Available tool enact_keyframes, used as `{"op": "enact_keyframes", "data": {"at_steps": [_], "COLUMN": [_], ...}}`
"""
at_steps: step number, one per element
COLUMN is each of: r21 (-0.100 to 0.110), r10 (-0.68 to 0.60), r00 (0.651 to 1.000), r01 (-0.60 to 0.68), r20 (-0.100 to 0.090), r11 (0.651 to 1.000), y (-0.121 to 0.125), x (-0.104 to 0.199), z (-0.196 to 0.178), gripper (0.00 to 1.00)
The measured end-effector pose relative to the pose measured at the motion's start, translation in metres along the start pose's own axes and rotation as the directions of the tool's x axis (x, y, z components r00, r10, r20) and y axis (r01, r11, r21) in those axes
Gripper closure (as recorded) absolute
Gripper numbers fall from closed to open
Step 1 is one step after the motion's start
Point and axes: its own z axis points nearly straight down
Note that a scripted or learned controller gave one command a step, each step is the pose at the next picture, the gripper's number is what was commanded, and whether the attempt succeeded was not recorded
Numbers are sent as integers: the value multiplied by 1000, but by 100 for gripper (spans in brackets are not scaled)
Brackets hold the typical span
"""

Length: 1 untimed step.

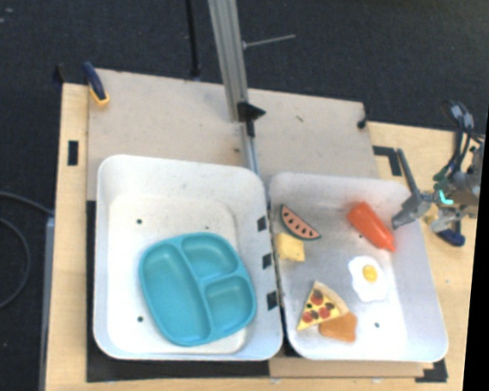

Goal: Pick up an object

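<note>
At the right bin's [412, 335] far right edge, my gripper [415, 208] is hanging just beside the carrot [371, 225]. I cannot tell how it is set, and I am seeing nothing in it. I am thinking it should go straight over the carrot's middle, drop low, then squeeze across the thin way.
</note>
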Motion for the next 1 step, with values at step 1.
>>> {"op": "enact_keyframes", "data": {"at_steps": [1], "r21": [-1], "r10": [0], "r00": [1000], "r01": [0], "r20": [0], "r11": [1000], "y": [0], "x": [0], "z": [-1], "gripper": [0]}}
